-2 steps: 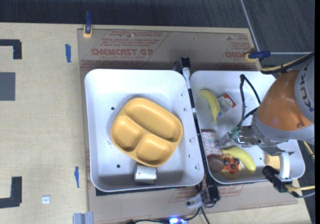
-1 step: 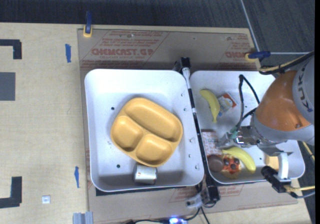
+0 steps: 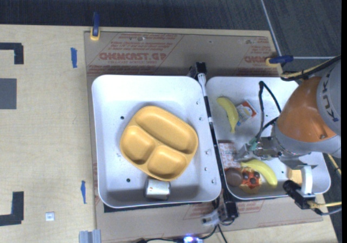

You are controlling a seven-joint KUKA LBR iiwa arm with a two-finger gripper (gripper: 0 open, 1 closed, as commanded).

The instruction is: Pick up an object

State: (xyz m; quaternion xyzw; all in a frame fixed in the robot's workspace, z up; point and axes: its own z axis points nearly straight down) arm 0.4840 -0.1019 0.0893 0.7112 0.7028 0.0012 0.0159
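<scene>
Two curved yellow bananas [image 3: 228, 110] in the right white bin [image 3: 325, 185].

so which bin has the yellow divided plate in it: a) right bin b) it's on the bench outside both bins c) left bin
c: the yellow divided plate lies inside the left bin, while the right bin holds the bananas and small packets, with the gripper over it.
</scene>
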